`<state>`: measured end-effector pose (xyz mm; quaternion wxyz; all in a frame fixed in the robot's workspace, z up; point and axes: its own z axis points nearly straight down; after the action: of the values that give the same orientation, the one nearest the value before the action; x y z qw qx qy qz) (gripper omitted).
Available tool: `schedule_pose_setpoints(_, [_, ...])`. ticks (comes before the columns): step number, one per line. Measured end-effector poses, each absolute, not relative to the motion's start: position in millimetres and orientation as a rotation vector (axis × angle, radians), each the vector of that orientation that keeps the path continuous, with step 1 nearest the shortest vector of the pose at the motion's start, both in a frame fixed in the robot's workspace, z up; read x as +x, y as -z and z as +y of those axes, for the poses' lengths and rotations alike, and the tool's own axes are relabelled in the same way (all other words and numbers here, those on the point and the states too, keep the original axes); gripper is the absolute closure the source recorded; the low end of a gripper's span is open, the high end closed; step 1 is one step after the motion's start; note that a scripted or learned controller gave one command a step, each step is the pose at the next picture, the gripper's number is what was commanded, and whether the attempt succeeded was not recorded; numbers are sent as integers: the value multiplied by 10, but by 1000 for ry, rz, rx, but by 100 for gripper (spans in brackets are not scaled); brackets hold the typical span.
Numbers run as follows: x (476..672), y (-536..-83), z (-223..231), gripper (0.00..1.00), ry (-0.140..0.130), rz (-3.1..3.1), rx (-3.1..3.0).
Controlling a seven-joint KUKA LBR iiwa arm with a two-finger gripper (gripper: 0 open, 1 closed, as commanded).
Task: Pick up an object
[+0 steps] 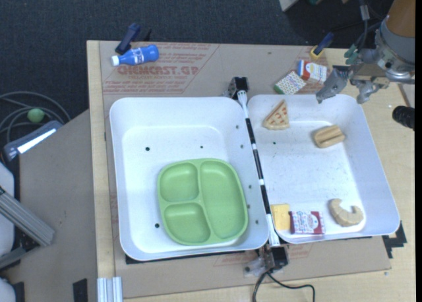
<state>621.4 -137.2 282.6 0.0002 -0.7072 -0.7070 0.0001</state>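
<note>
Over the right bin's (pixel 376 162) far right corner, hand (pixel 346 90) hovering with fingers spread, gripping nothing, pizza slice (pixel 277 117) and bread roll (pixel 328 136) just below it, biscuit (pixel 346 213) and carton (pixel 306 222) at the near edge, green tray (pixel 201 200) in left bin (pixel 132 136).

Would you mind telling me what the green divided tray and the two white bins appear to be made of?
The green tray looks like moulded plastic with a matte finish: uniform colour, rounded compartment ridges, soft highlights. The white bins seem to be thin plastic too, smooth and slightly glossy, with rolled rims and dark specks; the exact material cannot be confirmed.
</note>
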Motion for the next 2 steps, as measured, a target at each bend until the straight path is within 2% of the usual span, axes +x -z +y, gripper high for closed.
schedule_pose_setpoints(1, [6193,-1849,-2072,0,-3,-2220,-2222])
schedule_pose_setpoints(2, [6596,-1416,-1651,0,2,-2223,-2221])
